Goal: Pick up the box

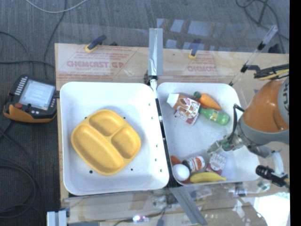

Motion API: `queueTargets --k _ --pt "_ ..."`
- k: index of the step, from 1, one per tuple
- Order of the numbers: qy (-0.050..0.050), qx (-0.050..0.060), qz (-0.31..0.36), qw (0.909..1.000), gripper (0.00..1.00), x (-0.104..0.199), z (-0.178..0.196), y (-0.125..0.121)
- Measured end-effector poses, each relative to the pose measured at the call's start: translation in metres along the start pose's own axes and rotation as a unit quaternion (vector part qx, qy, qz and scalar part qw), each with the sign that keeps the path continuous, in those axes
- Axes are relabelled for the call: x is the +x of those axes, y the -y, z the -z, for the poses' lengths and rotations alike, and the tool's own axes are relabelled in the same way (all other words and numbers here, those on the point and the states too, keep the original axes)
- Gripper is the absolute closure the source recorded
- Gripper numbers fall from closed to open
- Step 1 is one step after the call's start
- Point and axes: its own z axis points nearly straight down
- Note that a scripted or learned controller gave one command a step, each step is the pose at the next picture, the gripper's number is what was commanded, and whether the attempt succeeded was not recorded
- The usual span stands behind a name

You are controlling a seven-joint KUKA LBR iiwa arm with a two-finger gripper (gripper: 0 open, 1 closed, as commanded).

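Observation:
The box (186, 108), a brown and white carton with a white top, lies tilted in the far left part of the right bin (235, 140). My gripper (220, 148) hangs low over the near right part of that bin, well apart from the box. It sits just above a small pinkish packet (217, 163). The grey and orange arm (265, 117) reaches in from the right behind it.
A carrot (209, 101) and a green bottle (214, 117) lie right beside the box. A white egg (181, 172), a red-labelled jar (195, 164) and a banana (207, 177) crowd the bin's near edge. The left bin (70, 93) holds a yellow divided tray (106, 141).

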Motion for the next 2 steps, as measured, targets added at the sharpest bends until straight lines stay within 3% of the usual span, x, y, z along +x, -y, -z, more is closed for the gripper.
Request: queueTargets --k 1,2 --pt "0.0 0.0 0.0 1.0 0.0 0.0 0.0 0.0" --pt "-0.009 0.008 0.01 0.9999 0.0 0.036 -0.003 -0.025"
